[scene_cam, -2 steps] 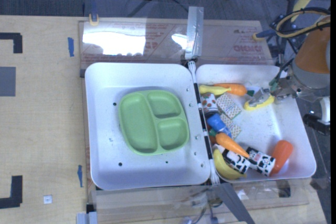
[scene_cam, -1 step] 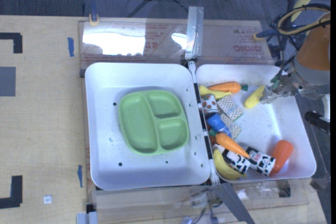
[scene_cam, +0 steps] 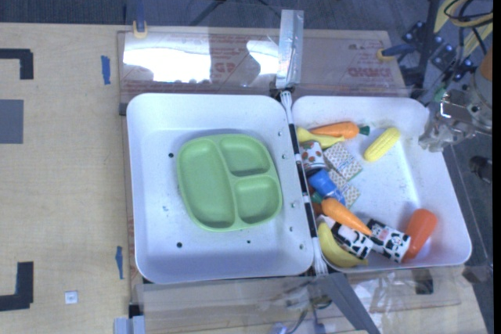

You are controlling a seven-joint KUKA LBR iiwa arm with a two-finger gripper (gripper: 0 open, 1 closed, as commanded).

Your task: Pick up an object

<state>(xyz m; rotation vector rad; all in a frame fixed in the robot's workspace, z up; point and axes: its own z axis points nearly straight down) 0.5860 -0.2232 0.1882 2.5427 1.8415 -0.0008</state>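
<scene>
A pale wooden bench carries 2 shallow white bins side by side, with clear plastic sheeting along their far edge and dark tripod legs on the grey floor beyond. The left bin holds a green divided plate with 3 compartments, lying flat near its middle.

The right bin holds the objects to pick. Most crowd against its left wall: an orange carrot at the far end, a yellow corn cob just to its right, 2 checkered packets below them, a blue piece, a second carrot lying diagonally, a yellow banana at the near corner, and a black-and-white carton on its side. A round orange object touches the carton's right end.

The gripper sits at the right bin's far right edge, above the rim and apart from every object. Its metal parts blur together, so I cannot tell how the jaws stand.
</scene>
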